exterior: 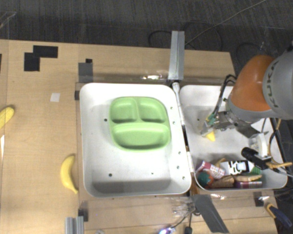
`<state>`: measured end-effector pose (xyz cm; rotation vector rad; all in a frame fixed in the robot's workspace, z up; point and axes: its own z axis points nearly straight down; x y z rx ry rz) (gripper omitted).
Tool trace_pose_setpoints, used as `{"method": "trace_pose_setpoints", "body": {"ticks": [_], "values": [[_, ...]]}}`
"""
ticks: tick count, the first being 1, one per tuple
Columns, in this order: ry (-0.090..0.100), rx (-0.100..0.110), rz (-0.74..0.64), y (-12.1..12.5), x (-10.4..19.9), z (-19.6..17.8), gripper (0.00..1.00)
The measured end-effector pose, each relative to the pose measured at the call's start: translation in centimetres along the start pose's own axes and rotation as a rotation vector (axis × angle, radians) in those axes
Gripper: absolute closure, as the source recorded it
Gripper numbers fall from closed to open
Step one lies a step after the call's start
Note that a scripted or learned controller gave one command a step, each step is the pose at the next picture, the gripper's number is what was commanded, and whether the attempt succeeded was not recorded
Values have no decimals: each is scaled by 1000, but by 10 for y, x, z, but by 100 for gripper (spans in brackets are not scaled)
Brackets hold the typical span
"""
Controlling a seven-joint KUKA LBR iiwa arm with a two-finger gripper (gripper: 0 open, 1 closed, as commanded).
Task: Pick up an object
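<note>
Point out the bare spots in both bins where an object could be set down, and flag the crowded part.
Left bin: bare floor between the green divided plate and the near wall. Right bin: bare floor along the far wall, beside the hand and a small yellow object. Crowded: the near end's pile of small items.

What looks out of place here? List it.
A banana and a corn cob lie on the bench outside the bins, left of the left bin. The right bin's items sit heaped along its near edge.
</note>
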<state>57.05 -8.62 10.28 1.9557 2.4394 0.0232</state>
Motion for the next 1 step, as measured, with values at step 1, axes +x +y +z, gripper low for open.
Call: {"method": "trace_pose_setpoints", "body": {"ticks": [1], "values": [[1, 15, 22, 14, 8, -83, 100]]}}
